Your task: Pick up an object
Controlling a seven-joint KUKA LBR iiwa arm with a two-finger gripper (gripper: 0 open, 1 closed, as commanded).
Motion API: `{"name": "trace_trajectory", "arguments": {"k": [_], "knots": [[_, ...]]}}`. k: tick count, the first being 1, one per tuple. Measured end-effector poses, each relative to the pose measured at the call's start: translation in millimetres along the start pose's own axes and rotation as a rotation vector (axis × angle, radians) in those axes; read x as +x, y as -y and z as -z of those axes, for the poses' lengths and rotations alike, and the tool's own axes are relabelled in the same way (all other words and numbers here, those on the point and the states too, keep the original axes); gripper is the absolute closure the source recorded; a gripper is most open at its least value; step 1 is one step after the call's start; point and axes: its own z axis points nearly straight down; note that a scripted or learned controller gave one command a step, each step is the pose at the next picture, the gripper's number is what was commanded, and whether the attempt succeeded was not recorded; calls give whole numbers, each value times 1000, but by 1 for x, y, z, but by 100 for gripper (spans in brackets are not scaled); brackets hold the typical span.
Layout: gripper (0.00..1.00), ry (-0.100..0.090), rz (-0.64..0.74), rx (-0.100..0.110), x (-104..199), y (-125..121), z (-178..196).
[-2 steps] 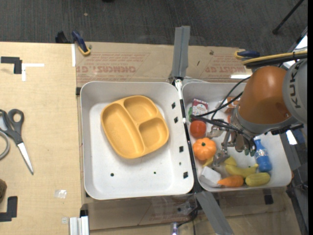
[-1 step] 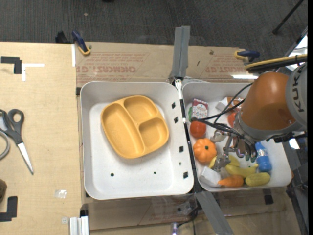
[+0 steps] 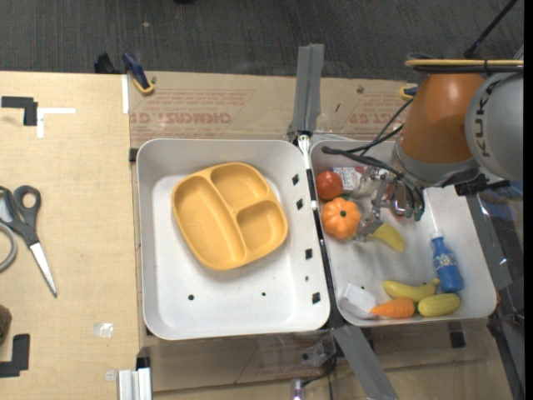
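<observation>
A pair of grey-handled scissors lies at the far left edge of the bench, blades pointing toward the near side. Next comes the left bin, which holds a yellow divided plate with three compartments, sitting toward the bin's far half and turned at a slant. A grey strip runs from the far edge of the bench down to where the two bins meet.

The right bin holds the small objects. Against its left wall are a red tomato-like ball and, just in front of it, an orange toy pumpkin. The gripper hangs low over this bin, just right of the pumpkin, with a pale yellow piece beside its tips; whether the pincer is released or clenched cannot be told. Along the bin's near edge lie a white block, an orange carrot, a yellow banana and a yellow-green pickle shape. A blue bottle lies near the right wall. The arm, grey and orange, enters from the far right.
</observation>
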Motion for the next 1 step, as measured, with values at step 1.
{"name": "trace_trajectory", "arguments": {"k": [1], "knots": [[0,-4,-161,1,54,5,-1]]}}
